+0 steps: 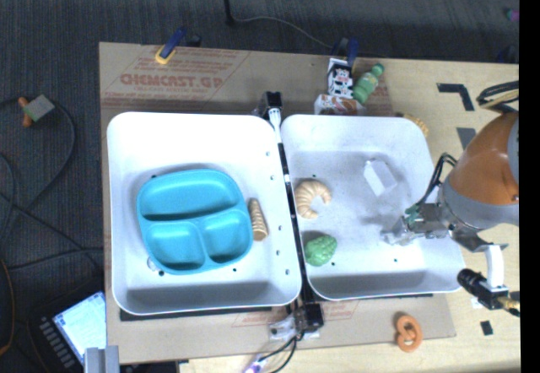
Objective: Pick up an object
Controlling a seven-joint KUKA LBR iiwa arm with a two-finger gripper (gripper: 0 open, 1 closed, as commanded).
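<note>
From the overhead camera, the gripper point(395, 234) hangs low over the right bin point(337, 137) near its right wall; whether it is clenched or released I cannot tell. A croissant point(310, 195) and green object point(320, 248) lie along the left wall. The left bin point(126, 131) holds a blue tray point(190, 219).

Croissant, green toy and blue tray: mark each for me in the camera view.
Croissant point(310, 196): camera view, middle of its curved body.
Green toy point(320, 248): camera view, centre of its top.
Blue tray point(192, 194): camera view, floor of its long upper compartment.
</note>
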